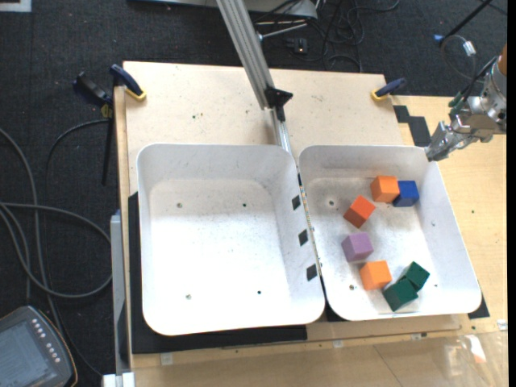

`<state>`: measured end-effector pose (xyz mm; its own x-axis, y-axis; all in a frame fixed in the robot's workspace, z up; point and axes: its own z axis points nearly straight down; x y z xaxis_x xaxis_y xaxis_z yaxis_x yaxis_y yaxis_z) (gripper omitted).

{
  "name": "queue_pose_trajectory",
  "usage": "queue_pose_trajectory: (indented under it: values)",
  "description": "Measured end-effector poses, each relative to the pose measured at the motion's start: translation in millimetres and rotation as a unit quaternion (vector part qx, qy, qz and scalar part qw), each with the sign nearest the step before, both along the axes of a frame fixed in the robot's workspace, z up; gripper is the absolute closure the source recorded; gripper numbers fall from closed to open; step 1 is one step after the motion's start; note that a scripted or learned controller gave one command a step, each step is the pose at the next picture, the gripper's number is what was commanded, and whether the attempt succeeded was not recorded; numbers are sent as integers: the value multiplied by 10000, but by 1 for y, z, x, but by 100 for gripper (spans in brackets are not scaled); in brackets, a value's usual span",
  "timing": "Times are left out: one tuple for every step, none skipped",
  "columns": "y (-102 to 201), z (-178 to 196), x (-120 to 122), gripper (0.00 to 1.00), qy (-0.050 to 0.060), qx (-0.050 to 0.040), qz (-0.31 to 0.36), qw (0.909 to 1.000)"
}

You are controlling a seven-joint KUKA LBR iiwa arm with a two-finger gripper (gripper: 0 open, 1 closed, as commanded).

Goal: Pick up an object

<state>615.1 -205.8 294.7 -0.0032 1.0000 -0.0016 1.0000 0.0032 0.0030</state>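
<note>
**Tool position and bin contents**

The tool (pixel 439 150) sits at the right side of the view, above the upper right rim of the right bin (pixel 455 240). Its fingers are small and partly blurred here; whether they are spread or pressed together cannot be determined. Nothing is visible between them.

The tabletop (pixel 201 103) carries two shallow white bins side by side. All objects lie in the right bin:

- An orange block (pixel 385 189) lies near the upper wall, touching a blue block (pixel 406 193) on its right.
- A darker orange block (pixel 359 211) lies just below and left of that pair.
- A purple block (pixel 356 246) lies near the bin centre.
- A second orange block (pixel 375 274) lies just below the purple block.
- Two green blocks (pixel 406 285) lie close together at the lower right, beside the second orange block.

The left bin (pixel 153 216) adjoins the right bin along a shared edge. Clamps (pixel 125 83) hold the far corners of the tabletop.
</note>
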Motion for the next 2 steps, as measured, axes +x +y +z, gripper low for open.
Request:
queue_pose_trajectory:
  values:
    - [53, 3, -13, 100, 15, 12, 18, 10000]
    - [114, -9, -30, 100, 23, 19, 26, 10000]
